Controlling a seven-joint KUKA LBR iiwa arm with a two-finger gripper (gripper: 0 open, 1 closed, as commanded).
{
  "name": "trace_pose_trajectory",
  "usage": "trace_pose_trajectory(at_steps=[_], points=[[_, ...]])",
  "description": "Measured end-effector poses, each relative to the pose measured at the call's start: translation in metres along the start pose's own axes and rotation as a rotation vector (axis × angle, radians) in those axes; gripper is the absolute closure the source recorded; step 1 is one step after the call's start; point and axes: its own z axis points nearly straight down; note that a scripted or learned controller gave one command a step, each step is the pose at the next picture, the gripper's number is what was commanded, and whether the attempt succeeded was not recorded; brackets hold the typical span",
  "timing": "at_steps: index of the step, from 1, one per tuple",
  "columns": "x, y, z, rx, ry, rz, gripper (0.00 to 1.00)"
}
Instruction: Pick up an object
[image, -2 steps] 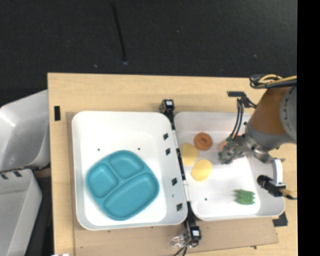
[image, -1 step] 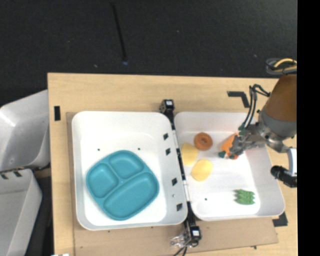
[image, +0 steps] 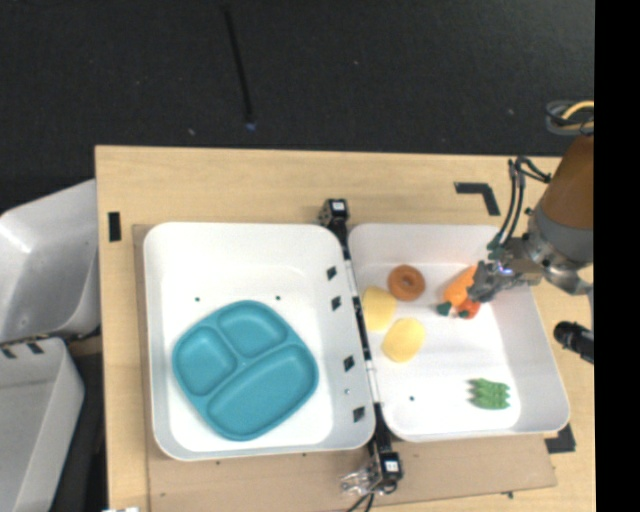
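In the right bin (image: 530, 330) lie a brown doughnut-shaped toy (image: 406, 282), two yellow toys (image: 378, 309) (image: 402, 340), a green toy (image: 490, 394) and an orange carrot-like toy (image: 460, 290). My gripper (image: 482, 285) reaches in from the right and sits right at the orange toy's right end, touching or nearly touching it. The arm's wrist (image: 565, 215) hangs over the bin's far right edge.
The left bin (image: 165, 260) holds a blue divided plate (image: 245, 368). A black divider with clips (image: 352, 300) runs between the two bins. Wooden bench surface (image: 220, 185) surrounds both bins. A white object (image: 40, 265) stands at the far left.
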Motion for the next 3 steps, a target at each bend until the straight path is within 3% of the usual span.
trace_pose_trajectory(at_steps=[2,3], points=[[0.09,0.021,-0.004,0.002,0.002,-0.009,1.0],[0.146,0.02,-0.008,0.004,0.003,-0.01,1.0]])
